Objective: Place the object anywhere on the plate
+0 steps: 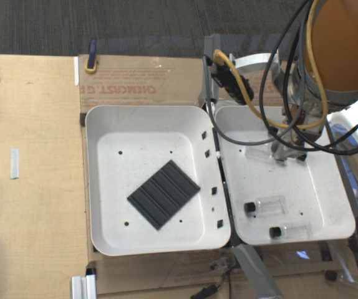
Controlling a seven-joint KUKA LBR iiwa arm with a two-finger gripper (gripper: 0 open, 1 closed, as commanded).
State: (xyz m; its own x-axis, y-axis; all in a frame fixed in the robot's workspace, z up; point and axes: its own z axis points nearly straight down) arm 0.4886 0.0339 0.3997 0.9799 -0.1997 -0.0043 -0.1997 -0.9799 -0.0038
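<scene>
A dark ridged square plate [164, 194] lies turned like a diamond on the floor of the left bin [104, 142]. In the right bin [328, 192] two clear vials with black caps lie near the front: one [266, 206] in the middle, the other [289, 231] close to the front rim. A faint clear item [257, 154] lies toward the back of that bin. My gripper [289, 153] hangs low over the back of the right bin, just right of the faint clear item and well behind both vials. Cables and the wrist hide its tips.
Black and yellow cables [232, 80] loop over the back of the right bin. Cardboard [141, 83] lies behind the left bin. A wooden bench [29, 167] stretches to the left with small items at its edge. Black clips [216, 161] sit along the wall between the bins.
</scene>
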